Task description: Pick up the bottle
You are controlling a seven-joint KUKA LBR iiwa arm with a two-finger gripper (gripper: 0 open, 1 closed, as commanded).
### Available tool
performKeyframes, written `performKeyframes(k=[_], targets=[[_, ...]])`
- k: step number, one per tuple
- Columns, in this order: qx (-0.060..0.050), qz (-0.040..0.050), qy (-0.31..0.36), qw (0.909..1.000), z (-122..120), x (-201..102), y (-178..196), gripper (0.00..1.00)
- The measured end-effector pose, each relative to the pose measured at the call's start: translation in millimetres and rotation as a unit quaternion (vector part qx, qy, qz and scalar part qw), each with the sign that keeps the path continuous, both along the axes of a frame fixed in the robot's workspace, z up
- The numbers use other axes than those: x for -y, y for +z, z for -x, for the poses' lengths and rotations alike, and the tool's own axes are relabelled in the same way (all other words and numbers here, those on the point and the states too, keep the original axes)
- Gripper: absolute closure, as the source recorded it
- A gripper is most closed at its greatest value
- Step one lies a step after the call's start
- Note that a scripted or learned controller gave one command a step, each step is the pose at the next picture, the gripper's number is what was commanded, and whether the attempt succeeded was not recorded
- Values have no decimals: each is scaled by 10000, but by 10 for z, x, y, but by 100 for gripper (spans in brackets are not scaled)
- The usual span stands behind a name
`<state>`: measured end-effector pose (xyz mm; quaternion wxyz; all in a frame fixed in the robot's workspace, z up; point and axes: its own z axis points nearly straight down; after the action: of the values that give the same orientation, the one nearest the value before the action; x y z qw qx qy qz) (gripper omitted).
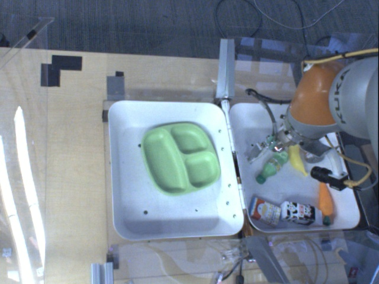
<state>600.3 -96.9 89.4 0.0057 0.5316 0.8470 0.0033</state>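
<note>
Big grey round arm (358, 96) with black letters, orange band (314, 99), black cables (260, 96), small silver gripper (273, 144)

A divided tray (180, 157) lies in the left bin (127, 218). The bottle (271, 167) lies in the right bin (244, 120), a carton (282, 212) nearer the front.

My right bin (237, 129) is crowded: green bottle (269, 169) just beside the banana (296, 160), carrot (325, 200) near the right wall, carton (283, 212) along the front wall. The left bin (127, 176) has open floor around the tray (180, 157).
</note>
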Motion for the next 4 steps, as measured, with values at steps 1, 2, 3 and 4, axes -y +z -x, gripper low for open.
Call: performKeyframes(k=[1, 2, 3, 4], targets=[[13, 22, 1129, 9936, 468, 134, 8, 0], [44, 15, 1135, 9935, 441, 115, 128, 100], [42, 14, 1136, 9935, 443, 115, 127, 0], [21, 25, 1257, 9921, 972, 192, 7, 0]])
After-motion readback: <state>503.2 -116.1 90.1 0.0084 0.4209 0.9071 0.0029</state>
